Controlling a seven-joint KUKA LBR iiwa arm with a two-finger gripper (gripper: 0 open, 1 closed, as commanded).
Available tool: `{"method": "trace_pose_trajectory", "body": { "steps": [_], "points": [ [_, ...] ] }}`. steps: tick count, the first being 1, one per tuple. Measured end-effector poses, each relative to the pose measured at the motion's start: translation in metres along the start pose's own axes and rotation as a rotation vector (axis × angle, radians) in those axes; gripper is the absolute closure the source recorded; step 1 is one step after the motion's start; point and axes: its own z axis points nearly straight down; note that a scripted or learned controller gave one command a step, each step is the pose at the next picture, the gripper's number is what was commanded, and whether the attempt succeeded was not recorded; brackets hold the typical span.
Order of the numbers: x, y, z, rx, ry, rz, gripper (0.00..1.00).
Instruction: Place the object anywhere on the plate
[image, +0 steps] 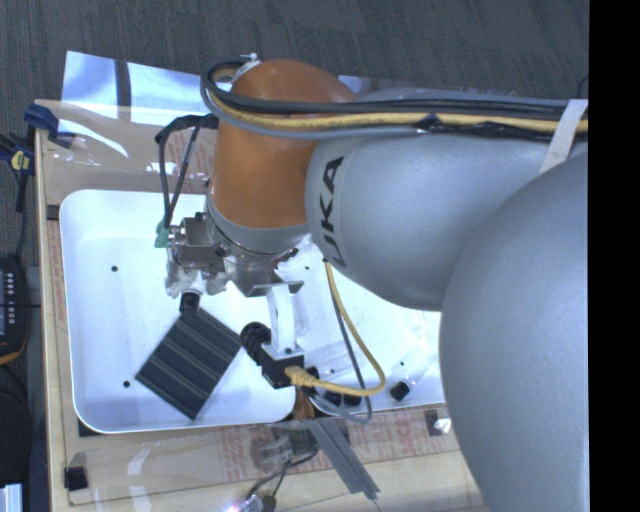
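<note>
A dark, ribbed rectangular slab (190, 362) lies at a slant in the left white bin (90, 300), near its front wall. My gripper (190, 297) hangs from the orange-banded wrist directly over the slab's upper corner, touching it or very close to it. The wrist body hides the gripper's tip, so I cannot tell whether anything is held.
The grey arm (450, 230) spans the right half of the view and covers the right bin. A black cable clamp (265, 358) and a yellow cable (345, 385) hang beside the slab. The wooden bench front (200, 465) carries a small metal bracket (330, 450).
</note>
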Motion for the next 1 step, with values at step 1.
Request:
{"method": "trace_pose_trajectory", "body": {
  "steps": [1],
  "points": [
    [0.0644, 0.0158, 0.1774, 0.003, -0.002, 0.052, 1.0]
  ]
}}
